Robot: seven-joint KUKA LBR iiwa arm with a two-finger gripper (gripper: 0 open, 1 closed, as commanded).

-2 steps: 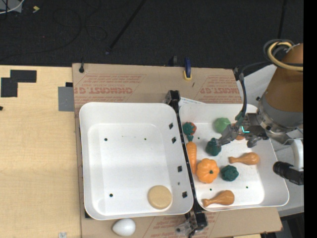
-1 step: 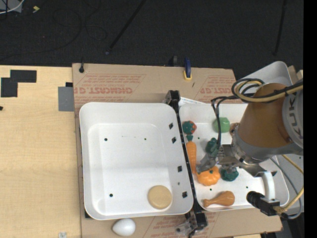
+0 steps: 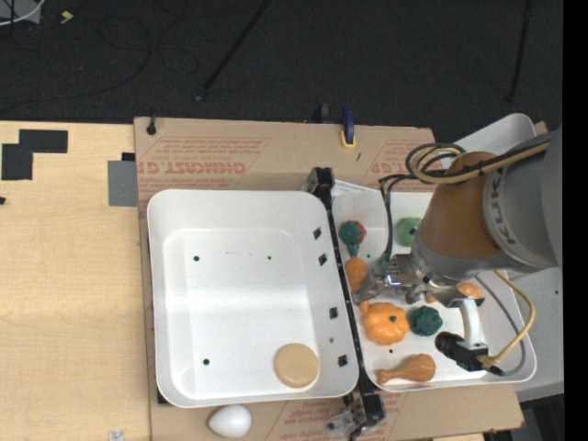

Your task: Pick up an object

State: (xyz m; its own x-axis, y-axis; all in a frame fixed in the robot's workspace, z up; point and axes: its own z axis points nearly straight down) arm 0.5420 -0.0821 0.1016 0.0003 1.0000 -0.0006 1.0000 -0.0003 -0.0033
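So the grey arm with the orange band (image 3: 478, 223) comes in from the right and hangs low over the right-hand shallow white bin (image 3: 514, 375). The left white bin (image 3: 175, 246) beside it holds just a round tan disc (image 3: 297, 364) near its front edge, well away from the action.

The tool (image 3: 393, 281) sits down among the clutter near the divider between the bins. Can't tell whether it's apart or together, the wrist hides too much, and nothing visibly sits in it.

My guess for the target is the orange pumpkin-shaped toy (image 3: 384, 323), lying just in front of the tool, slightly toward the divider. It's roundish, so no long axis to worry about. A dark green round toy (image 3: 425, 319) sits just beside it, and a tan pear-shaped piece (image 3: 406, 369) lies nearer the front rim, long axis running left-right.
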